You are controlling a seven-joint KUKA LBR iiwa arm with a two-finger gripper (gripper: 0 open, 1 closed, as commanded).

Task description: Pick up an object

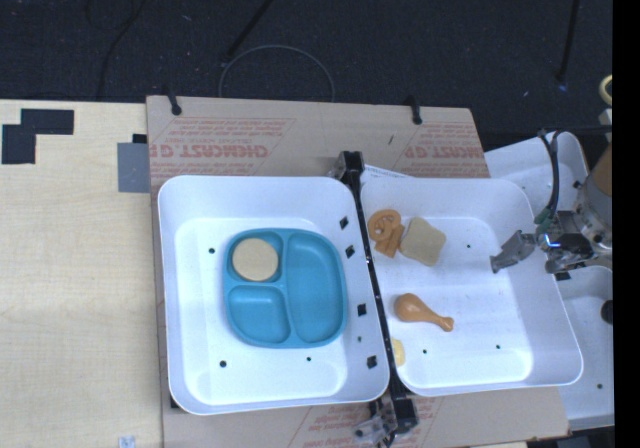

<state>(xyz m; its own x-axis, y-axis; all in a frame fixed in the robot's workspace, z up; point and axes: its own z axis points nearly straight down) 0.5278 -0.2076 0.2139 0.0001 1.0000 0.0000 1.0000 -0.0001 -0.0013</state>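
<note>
blue tray [300, 306] holds cookie [254, 259], left bin [190, 376]; drumstick [421, 312] in right bin [500, 361].

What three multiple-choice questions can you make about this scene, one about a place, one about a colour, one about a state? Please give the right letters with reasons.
1. Where does the round cracker lie?
A. In the blue tray's upper left compartment
B. On the right bin's floor
C. On the cardboard

2. What colour is the divided tray?
A. Red
B. Blue
C. Green

3. How is the drumstick now?
A. Lifted between the jaws
B. Lying on the right bin, apart from the gripper
C. Resting in the tray

Answers: 1 A, it sits inside that compartment. 2 B, the tray is plainly blue. 3 B, it lies flat, with the gripper off near the bin's right edge.
</note>
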